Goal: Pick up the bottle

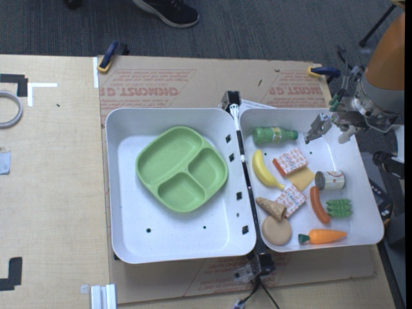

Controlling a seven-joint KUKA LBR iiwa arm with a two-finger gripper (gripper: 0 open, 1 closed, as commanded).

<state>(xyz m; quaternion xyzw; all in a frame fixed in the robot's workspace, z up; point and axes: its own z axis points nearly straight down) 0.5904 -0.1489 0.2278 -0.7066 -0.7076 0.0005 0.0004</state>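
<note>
The green bottle [273,134] lies on its side in the back left part of the right bin [367,192], its yellow cap pointing right. My gripper [329,131] hangs over the back right of that bin, to the right of the bottle and apart from it. Its fingers [315,129] stand open with nothing between them.
The right bin also holds a banana [264,169], a red snack box [290,162], a cheese wedge [301,179], a can [330,180], a sausage [319,206], a carrot [322,236], green peas [339,206] and a cookie [277,230]. A green divided plate [182,168] lies in the left bin [122,237].
</note>
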